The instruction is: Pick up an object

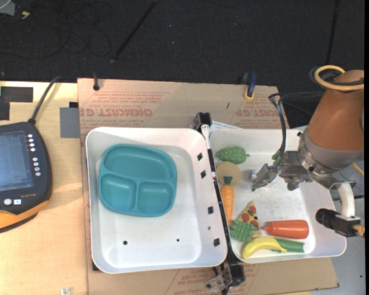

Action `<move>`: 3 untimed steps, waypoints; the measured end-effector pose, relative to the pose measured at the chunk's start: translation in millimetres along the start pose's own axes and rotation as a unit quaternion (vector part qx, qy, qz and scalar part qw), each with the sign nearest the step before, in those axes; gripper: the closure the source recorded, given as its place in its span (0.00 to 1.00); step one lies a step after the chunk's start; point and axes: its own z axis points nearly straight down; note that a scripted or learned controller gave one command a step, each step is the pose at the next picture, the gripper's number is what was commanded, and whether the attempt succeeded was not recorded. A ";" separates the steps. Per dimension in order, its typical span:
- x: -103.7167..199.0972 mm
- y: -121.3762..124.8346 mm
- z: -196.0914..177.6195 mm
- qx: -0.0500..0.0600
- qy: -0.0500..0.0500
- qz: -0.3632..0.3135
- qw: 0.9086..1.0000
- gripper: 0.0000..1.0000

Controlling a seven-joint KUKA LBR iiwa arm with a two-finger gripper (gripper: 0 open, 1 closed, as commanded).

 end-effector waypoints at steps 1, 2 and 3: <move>4.5 -44.5 145.3 0.000 -0.001 0.002 1.000 0.00; 2.3 -42.6 129.6 0.000 0.000 0.004 1.000 1.00; 78.0 15.0 34.0 -0.007 0.000 -0.004 1.000 1.00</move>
